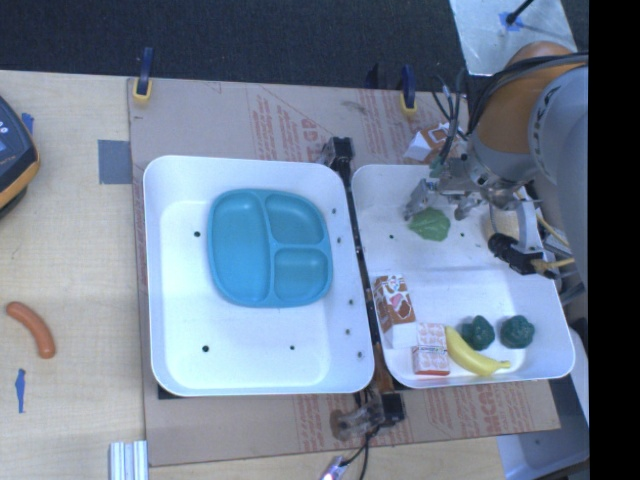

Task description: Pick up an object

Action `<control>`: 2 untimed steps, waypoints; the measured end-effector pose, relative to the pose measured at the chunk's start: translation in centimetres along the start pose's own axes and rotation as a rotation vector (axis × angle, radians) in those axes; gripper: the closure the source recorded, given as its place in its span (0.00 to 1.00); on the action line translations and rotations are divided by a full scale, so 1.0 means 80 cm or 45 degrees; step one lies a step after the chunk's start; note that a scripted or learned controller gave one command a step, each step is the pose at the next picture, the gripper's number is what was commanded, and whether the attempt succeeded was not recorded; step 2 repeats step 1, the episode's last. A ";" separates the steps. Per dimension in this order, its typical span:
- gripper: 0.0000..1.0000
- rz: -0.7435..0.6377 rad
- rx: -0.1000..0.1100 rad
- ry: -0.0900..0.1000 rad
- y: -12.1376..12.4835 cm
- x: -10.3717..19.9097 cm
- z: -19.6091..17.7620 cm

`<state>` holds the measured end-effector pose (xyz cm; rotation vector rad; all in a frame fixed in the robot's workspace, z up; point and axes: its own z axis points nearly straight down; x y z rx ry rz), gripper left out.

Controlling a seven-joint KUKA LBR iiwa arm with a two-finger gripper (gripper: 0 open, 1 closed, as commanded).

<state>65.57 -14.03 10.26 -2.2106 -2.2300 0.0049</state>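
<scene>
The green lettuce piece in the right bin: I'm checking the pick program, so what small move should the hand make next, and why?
Probably a short straight descent. The hand sits just above the green lettuce piece at the back of the right bin, and nothing shows between its fingers, so lowering onto it seems the sensible step before any closing.

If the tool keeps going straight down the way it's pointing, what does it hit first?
Most likely the light green leafy item in the right bin; the tool hangs just above it, though depth is hard to judge from this slanted view.
</scene>
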 end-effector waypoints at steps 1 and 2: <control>0.00 0.004 0.001 0.001 0.001 0.039 0.013; 0.00 0.004 0.001 0.001 0.001 0.039 0.013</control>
